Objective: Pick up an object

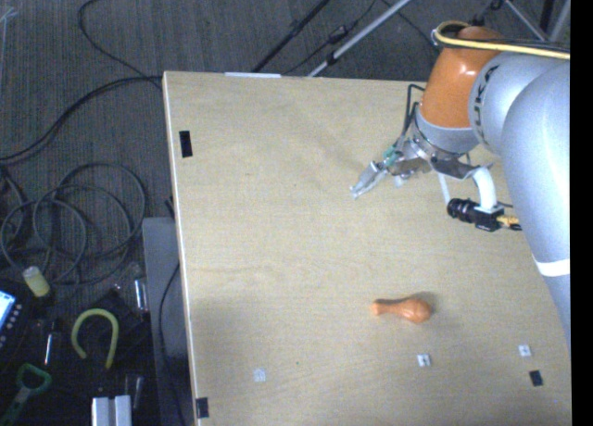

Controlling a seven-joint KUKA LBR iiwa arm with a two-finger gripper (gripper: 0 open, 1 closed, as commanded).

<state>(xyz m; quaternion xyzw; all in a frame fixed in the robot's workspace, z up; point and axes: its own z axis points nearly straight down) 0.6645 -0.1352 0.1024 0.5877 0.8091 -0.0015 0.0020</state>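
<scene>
A small orange, pear-shaped object lies on its side on the tan board, toward the lower right, with its narrow end pointing left. My gripper hangs over the upper right part of the board, slanting down and to the left from the orange wrist band. It is well above and slightly left of the orange object, with nothing seen in it. The grey arm comes in along the right side.
Small black and white markers dot the board near its corners and lower edge. The board's left edge drops to a floor with cables, a green hook and tools. Tripod legs cross the floor behind the board.
</scene>
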